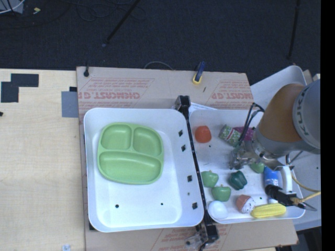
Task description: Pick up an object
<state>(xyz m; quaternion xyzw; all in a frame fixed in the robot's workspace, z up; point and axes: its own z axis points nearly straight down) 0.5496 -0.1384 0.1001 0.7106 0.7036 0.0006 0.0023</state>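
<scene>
My gripper (pixel 239 159) hangs low over the middle of the right bin (pixel 209 156), reaching in from the right under the orange-banded wrist. Toys lie around it. A dark green pepper (pixel 237 180) sits just below it, and a small light green piece (pixel 257 167) lies at its right. Behind it are a green patterned can (pixel 229 134) and a purple item (pixel 246 134). An orange-red toy (pixel 203 134) lies at the bin's back left. I see nothing held in the gripper.
Two light green toys (pixel 210 179) (pixel 221 193), a white egg (pixel 218 209), a red-and-white piece (pixel 243 203), a yellow corn cob (pixel 268 210) and a blue bottle (pixel 271 177) fill the right bin's front. The left bin (pixel 136 208) holds a green divided plate (pixel 130 152).
</scene>
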